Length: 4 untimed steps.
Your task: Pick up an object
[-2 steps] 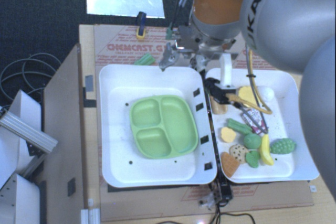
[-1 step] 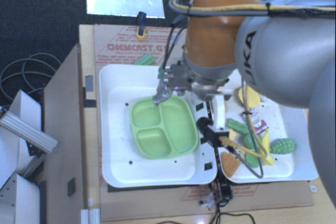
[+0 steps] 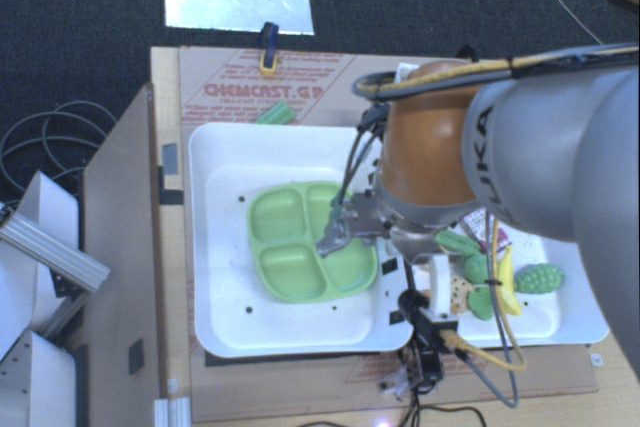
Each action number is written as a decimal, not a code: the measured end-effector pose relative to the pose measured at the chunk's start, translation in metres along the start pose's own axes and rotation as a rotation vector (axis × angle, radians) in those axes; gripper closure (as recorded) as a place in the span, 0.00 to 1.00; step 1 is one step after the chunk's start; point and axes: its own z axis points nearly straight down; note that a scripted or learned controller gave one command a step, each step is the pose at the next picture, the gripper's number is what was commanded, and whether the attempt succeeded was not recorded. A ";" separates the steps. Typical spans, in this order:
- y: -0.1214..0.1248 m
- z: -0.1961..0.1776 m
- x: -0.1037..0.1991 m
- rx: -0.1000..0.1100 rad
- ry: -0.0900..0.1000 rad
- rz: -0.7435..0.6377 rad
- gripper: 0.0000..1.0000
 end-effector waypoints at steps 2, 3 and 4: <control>0.010 0.095 0.041 0.005 -0.001 -0.002 0.00; 0.048 -0.014 0.118 -0.023 0.010 -0.014 0.00; -0.007 -0.080 0.080 -0.012 0.005 -0.002 0.00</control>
